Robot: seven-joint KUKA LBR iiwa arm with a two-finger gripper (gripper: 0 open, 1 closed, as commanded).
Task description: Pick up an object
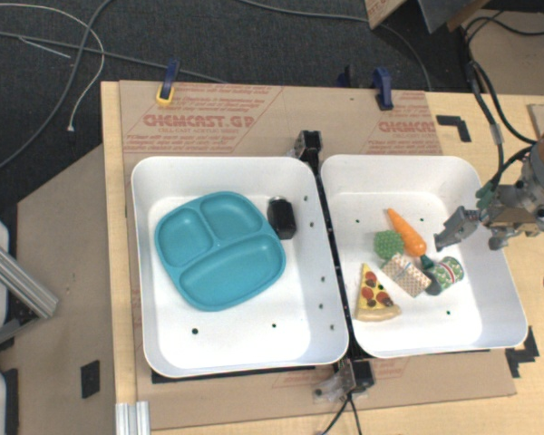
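The right bin (pixel 453 175) holds a cluster of toy foods: an orange carrot (pixel 406 231), a green broccoli piece (pixel 388 244), a pizza slice (pixel 376 294), a beige speckled block (pixel 406 275) and a small green-and-white can (pixel 447 272). My gripper (pixel 476 232) hangs over the bin's right side, just right of and above the can. Its fingers (pixel 451 227) are spread, open, with nothing between them. The carrot lies about a hand's width to its left.
The left bin (pixel 154 184) carries a teal divided plate (pixel 219 249) and a small black object (pixel 282 217) by the plate's upper right corner. A black clamp (pixel 308 143) sits between the bins at the back. Cables run off the bench on the right.
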